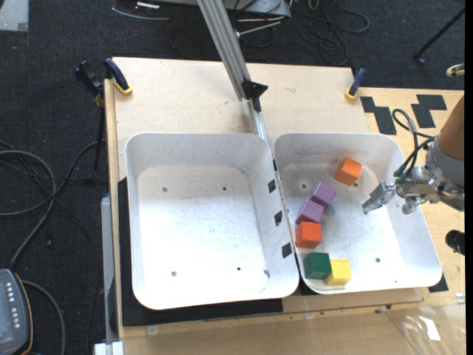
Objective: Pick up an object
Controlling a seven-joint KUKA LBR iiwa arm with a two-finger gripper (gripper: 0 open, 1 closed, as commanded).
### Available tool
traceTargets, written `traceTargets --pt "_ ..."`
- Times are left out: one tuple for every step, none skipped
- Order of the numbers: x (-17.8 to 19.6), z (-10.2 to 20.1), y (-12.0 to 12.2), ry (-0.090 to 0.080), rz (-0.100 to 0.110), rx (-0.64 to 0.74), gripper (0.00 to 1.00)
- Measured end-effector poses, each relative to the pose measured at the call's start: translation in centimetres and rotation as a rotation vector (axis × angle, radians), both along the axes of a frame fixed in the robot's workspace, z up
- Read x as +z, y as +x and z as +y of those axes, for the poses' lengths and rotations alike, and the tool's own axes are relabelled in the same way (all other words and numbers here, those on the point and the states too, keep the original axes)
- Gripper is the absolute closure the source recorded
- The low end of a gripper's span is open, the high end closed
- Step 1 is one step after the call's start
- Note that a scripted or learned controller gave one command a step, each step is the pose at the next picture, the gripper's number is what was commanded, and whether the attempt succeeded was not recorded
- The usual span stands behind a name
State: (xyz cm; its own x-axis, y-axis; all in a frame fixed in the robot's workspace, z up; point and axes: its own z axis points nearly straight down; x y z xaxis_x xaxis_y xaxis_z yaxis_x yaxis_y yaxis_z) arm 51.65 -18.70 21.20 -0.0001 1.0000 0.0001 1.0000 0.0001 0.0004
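Gripper (392, 198) spread, holding nothing, near right bin's (432, 254) right edge; orange cube (348, 171) apart.

2 white bins (148, 154); orange (349, 171), purple (323, 194), green (318, 265), yellow (340, 271) blocks.

Single fixed camera sitting high above worktop (192, 95), looking down at slant. Taking in whole worktop, both bins, plus dark floor and cables beyond far edge. Left bin (148, 161) and right bin (414, 257) lying side by side mid-frame. Arm (451, 154) entering from right edge. Moderately distant, wide framing.
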Motion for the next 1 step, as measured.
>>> traceTargets --pt "3.99 1.27 0.5 -0.002 -0.006 0.005 0.0"
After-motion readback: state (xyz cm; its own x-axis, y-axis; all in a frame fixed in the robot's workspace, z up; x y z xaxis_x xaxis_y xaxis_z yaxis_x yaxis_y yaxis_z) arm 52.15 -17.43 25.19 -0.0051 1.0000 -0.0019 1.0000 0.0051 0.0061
